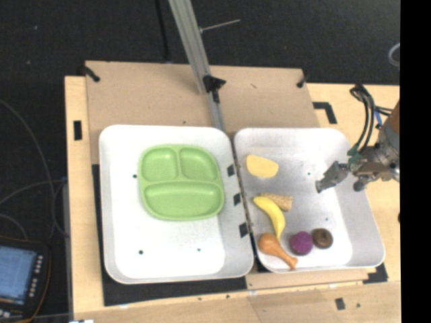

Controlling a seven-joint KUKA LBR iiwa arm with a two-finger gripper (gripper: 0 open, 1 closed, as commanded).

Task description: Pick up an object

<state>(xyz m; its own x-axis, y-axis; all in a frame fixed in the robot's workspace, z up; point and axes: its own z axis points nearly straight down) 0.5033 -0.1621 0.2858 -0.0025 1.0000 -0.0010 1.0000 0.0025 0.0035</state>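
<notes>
I see my gripper (345,178) hanging over the right bin's (360,244) right edge, fingers spread apart on nothing; the banana (270,213) (yellow) lies near that bin's left edge.

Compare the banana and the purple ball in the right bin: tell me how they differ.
The banana is yellow; the purple ball is dark purple. The banana is long and curved, running at a slant; the purple ball is round and compact. The banana lies against a tan wedge-shaped piece; the purple ball sits beside a brown doughnut. Both rest in the right bin, away from the gripper.
</notes>
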